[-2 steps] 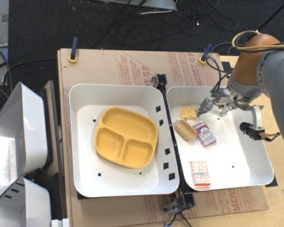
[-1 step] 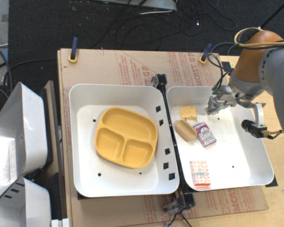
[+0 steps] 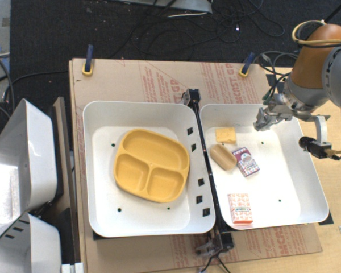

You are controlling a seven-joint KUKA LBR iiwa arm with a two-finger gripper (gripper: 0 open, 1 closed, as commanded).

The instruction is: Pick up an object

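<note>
In the right bin [image 3: 307, 169] lie several small objects: a yellow block [image 3: 225, 135], a tan bread-roll shape [image 3: 222, 156], a small purple-and-white carton [image 3: 245, 161] and a red-and-white box [image 3: 240, 208] near the front rim. My gripper [image 3: 263, 121] hangs over the bin's back edge, to the right of the yellow block and apart from it. Nothing shows between its tips. A yellow divided plate [image 3: 151, 165] lies in the left bin [image 3: 99, 169].
The arm [image 3: 318, 67] comes in from the upper right over the right bin's far corner. A black divider with clips [image 3: 202, 158] runs between the bins. White containers [image 3: 20, 164] stand to the left of the bench. Cables lie on the floor behind.
</note>
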